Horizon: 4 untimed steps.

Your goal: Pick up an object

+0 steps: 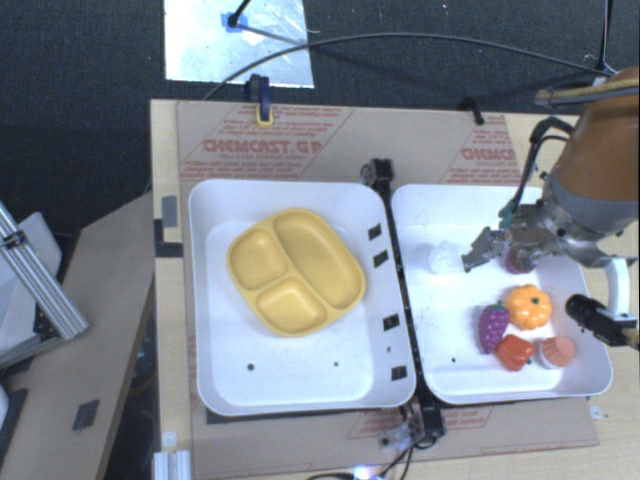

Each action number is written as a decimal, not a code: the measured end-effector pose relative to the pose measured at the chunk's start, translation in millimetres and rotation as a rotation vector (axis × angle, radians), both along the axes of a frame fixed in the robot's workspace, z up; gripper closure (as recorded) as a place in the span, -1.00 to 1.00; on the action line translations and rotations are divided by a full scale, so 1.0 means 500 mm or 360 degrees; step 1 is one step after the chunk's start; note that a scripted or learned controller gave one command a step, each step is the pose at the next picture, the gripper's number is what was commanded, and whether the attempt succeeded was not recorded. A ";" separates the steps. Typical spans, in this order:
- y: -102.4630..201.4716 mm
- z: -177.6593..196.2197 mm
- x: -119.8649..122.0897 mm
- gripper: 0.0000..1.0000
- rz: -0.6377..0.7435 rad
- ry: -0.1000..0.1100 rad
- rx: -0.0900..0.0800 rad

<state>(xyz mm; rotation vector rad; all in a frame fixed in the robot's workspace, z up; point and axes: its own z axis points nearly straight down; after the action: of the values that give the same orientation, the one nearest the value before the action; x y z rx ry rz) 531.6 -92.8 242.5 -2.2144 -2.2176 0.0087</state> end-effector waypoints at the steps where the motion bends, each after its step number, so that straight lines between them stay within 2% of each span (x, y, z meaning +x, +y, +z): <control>1: 0.000 0.010 0.004 -1.00 0.0003 -0.0017 -0.0002; 4: -0.027 -0.307 0.013 -1.00 -0.0001 -0.0011 0.0000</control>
<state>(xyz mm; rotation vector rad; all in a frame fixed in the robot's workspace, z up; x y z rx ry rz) 538.2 -106.1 88.8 -2.2184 -2.2205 0.0016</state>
